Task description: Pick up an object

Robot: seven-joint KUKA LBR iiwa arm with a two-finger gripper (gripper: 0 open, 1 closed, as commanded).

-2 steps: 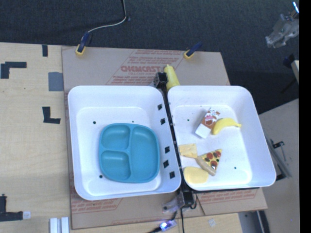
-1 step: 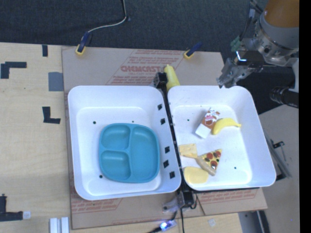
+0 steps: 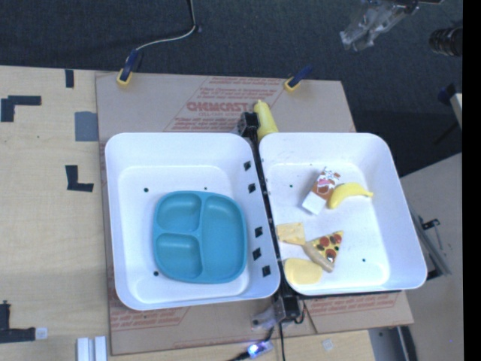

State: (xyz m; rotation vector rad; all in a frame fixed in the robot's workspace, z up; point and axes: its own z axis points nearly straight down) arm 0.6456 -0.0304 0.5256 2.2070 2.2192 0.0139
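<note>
The blurred gripper (image 3: 366,28) hung beyond the right white bin's (image 3: 391,164) far edge, its grip impossible to tell; the curved yellow toy banana (image 3: 349,195) lay well below, long axis crosswise.

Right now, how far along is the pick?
Nothing looks done: the yellow toy banana, the pizza slice toy and the small white carton all lie in the right white bin. The hand sits at the top right, away from them. The whole pick is left.
</note>
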